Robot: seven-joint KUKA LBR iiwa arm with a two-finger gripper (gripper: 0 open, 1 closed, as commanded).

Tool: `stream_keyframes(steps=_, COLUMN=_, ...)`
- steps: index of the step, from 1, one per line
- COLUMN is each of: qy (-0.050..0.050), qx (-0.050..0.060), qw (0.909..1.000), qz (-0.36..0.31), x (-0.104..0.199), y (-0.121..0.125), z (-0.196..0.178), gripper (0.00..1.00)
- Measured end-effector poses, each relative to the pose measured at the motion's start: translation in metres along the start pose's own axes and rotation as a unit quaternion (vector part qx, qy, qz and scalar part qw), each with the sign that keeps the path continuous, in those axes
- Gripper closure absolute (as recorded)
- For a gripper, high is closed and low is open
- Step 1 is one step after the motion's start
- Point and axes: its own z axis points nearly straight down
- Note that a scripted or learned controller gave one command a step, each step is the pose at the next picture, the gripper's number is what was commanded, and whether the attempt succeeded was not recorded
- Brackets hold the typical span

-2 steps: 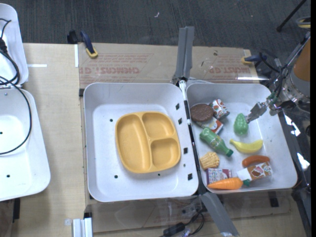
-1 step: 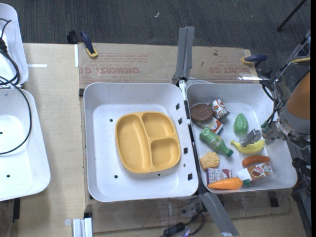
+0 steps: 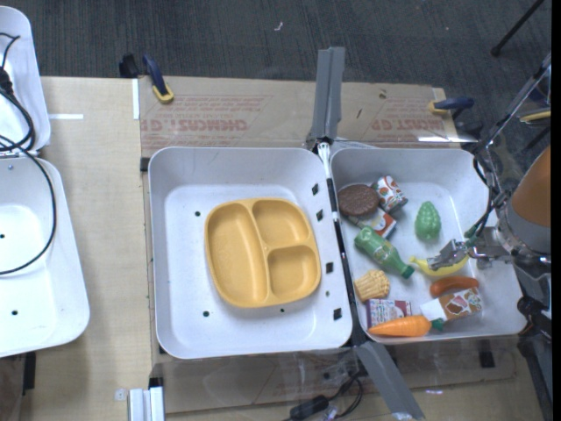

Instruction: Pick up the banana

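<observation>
Right bin (image 3: 412, 167): banana (image 3: 436, 267) right beneath the hand (image 3: 450, 254).

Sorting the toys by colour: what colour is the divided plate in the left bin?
Yellow-orange, plain, seen in the camera view: the plate.

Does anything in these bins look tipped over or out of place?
The green bottle lies on its side in the right bin, amid loosely scattered toy food. The yellow tray sits slightly askew in the left bin. Nothing looks spilled or damaged.
</observation>
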Motion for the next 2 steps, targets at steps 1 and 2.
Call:
stream_keyframes(steps=1, qy=-0.001, qx=-0.001, qw=1.0, qz=0.001, x=-0.0002, y=0.0014, z=-0.0091, gripper=1.0)
stream_keyframes(steps=2, qy=0.0, qx=-0.001, qw=1.0, qz=0.001, x=-0.0002, y=0.0013, z=-0.009, gripper=0.0)
